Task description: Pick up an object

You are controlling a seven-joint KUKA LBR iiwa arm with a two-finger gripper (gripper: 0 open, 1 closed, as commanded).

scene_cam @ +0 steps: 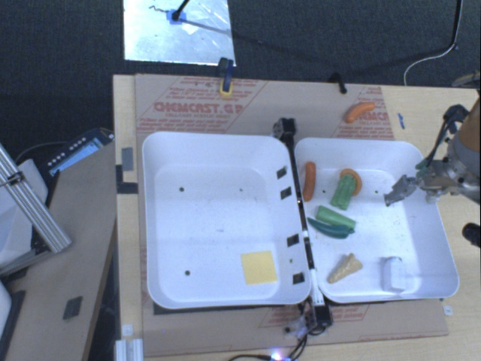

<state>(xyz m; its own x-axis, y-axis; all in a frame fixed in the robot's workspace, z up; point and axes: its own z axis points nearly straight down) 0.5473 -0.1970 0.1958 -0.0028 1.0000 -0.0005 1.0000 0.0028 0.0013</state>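
Note:
My gripper [398,191] reaches in from the right and hovers over the right bin [421,164], near its right side, with nothing visibly in it. Left of it a green cylinder [343,194] lies against an orange piece [352,177]. An orange sausage [309,180] lies by the bin's left wall. A dark green vegetable [333,222] sits in the middle. A tan wedge [344,268] and a white block [393,274] rest near the front. A yellow square slice [258,267] lies in the left bin [195,171].
Another orange sausage [361,112] lies on the cardboard behind the right bin. A black divider with clips [298,201] runs between the bins. A yellow and blue clamp [225,77] stands at the back edge. A cable [432,51] trails at the upper right.

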